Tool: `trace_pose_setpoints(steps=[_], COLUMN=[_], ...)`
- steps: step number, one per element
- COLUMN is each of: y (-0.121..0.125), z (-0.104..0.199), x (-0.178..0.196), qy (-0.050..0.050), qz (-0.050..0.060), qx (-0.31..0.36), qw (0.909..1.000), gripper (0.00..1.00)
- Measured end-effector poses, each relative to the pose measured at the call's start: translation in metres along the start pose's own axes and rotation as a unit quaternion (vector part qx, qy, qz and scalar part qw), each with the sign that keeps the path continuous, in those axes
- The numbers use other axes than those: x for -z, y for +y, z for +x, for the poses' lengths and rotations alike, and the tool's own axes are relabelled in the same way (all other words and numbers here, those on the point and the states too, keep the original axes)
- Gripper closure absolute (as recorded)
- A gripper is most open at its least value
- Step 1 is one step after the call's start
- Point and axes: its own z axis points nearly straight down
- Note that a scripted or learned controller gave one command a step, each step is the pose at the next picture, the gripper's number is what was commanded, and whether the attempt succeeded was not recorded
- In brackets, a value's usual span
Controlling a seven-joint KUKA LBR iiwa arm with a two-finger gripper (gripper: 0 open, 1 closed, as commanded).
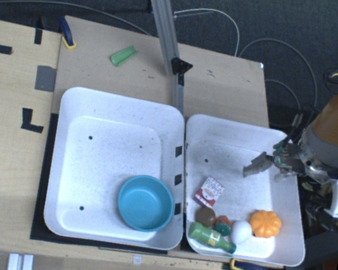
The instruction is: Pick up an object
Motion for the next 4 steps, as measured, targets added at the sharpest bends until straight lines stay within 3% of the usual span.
trace_pose_setpoints(steps=[1, 3, 4], y=[0.000, -0.003, -0.003], z=[0.000, -0.003, -0.003], x=[0.000, -0.098, -0.117], qy=[0.000, 0.000, -0.001], qz=[0.000, 0.001, -0.001], qx=[0.000, -0.001, -0.001], qw=[1.0000, 1.0000, 1.0000], gripper=[0.00, 0.00, 0.00])
